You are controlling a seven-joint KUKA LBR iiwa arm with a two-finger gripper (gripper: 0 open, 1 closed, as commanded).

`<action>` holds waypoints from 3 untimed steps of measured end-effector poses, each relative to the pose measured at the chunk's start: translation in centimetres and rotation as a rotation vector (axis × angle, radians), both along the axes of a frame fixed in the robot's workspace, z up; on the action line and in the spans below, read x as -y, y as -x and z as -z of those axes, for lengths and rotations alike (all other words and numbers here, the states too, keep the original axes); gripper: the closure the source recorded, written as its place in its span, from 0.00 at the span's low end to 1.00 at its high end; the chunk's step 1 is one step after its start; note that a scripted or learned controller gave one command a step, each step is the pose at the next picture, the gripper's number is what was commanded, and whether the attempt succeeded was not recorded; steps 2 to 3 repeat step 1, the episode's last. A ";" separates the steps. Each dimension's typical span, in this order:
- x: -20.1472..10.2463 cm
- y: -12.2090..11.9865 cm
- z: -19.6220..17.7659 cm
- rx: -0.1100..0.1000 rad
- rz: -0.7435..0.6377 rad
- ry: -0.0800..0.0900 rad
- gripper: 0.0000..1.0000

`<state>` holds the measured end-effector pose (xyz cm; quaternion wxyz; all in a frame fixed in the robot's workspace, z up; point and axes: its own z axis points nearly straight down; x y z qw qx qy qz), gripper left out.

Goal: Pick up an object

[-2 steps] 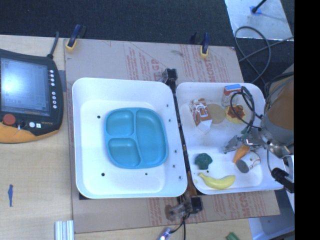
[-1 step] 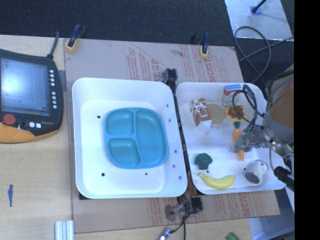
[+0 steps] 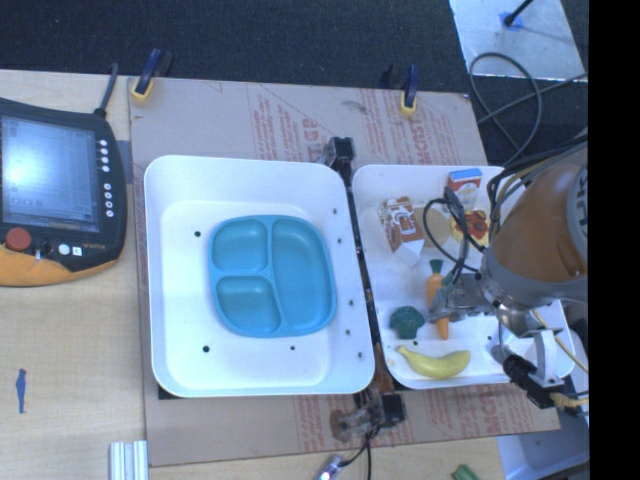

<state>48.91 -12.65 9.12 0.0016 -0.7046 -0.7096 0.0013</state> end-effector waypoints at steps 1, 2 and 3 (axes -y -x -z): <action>-5.6 -9.3 -10.1 0.003 0.002 0.000 1.00; -5.6 -9.3 -10.1 0.003 0.002 0.000 1.00; -5.6 -9.3 -10.1 0.003 0.002 0.000 1.00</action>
